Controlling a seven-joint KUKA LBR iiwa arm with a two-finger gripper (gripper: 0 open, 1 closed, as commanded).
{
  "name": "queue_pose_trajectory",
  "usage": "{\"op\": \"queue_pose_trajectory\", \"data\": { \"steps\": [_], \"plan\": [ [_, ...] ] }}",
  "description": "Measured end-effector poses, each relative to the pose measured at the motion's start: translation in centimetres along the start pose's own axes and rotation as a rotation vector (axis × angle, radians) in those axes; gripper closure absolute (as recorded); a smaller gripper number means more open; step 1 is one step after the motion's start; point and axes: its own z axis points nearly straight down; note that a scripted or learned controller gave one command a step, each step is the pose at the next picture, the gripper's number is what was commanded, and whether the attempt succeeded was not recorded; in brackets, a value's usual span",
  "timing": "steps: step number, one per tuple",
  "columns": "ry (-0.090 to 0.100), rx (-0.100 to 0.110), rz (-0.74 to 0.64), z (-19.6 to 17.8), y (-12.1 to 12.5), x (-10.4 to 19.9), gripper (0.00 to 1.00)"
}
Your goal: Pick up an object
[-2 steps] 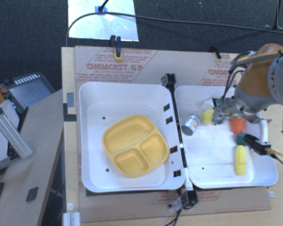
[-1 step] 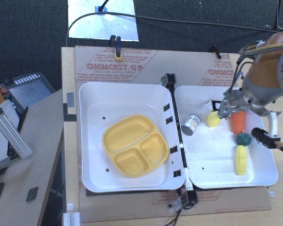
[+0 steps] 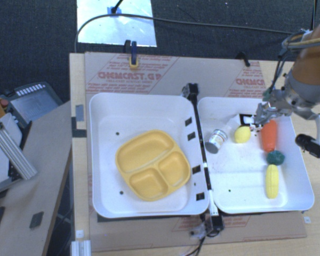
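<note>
Camera view looks down at a slant on two white bins sitting side by side. The left bin (image 3: 104,159) has a yellow divided tray (image 3: 152,164) with three compartments lying flat in it, turned a bit off square.

All the small stuff is in the right bin (image 3: 301,196): a little silver can (image 3: 217,140) tipped on its side near the divider, a yellow lemon-ish ball (image 3: 242,134) just right of it, an orange carrot (image 3: 269,136) standing roughly lengthwise, a dark green lump (image 3: 276,157) touching the carrot's lower end (too small to say what it is), and a yellow corn cob (image 3: 272,181) below that, near the front edge.

The arm (image 3: 312,63) comes in from the right and is cut off by the edge, so you mostly get the orange band and grey wrist. The gripper (image 3: 261,119) hangs over the back of the right bin, right at the carrot's top end and just beside the lemon. Honestly can't tell what it's doing; it's a dark blurry clump from this angle, and I can't see anything clearly gripped. The carrot looks like it's lying on the bin floor.

Cables and a black bracket at far right cover part of the bin's rim.
</note>
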Motion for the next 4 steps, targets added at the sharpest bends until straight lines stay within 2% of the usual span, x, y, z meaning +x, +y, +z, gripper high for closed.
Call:
{"op": "queue_pose_trajectory", "data": {
  "steps": [2,3,4],
  "plan": [
    [0.003,0.005,-0.004,0.3,0.3,9.3,1.0],
    [0.004,0.006,-0.006,0.8,0.2,15.0,1.0],
    [0.004,0.004,-0.006,-0.8,0.8,20.3,1.0]
  ]
}}
